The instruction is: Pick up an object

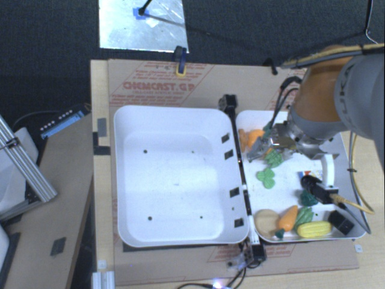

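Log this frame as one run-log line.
arm: over right bin | gripper: low by green toy | left bin: untouched | grasp: unconfirmed

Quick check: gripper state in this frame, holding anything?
Gripper: low in the right bin, among the toys beside a green piece; whether it is open, shut or holding anything cannot be told.

Grey rounded arm, broad orange band above wrist, black cables alongside, metallic gripper at tip
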You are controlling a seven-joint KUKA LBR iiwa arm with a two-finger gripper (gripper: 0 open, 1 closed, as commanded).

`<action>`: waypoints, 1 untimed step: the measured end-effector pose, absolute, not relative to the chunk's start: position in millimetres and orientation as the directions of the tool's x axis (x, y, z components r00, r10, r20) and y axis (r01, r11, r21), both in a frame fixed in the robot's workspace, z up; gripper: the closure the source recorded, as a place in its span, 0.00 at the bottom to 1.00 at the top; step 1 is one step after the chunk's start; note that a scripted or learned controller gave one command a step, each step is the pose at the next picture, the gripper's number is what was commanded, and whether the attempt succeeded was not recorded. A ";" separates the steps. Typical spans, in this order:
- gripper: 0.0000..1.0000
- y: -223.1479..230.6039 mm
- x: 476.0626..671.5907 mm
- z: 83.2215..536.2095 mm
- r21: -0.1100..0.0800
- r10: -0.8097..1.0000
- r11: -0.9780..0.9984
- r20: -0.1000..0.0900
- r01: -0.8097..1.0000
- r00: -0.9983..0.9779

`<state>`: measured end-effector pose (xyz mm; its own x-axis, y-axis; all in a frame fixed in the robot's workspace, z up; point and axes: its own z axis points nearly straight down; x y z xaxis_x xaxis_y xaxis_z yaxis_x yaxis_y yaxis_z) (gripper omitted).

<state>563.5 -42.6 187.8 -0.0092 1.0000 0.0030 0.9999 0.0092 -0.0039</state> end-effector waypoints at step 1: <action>1.00 -47.2 564.7 203.3 0.003 1.000 0.007 0.000 1.000 -0.007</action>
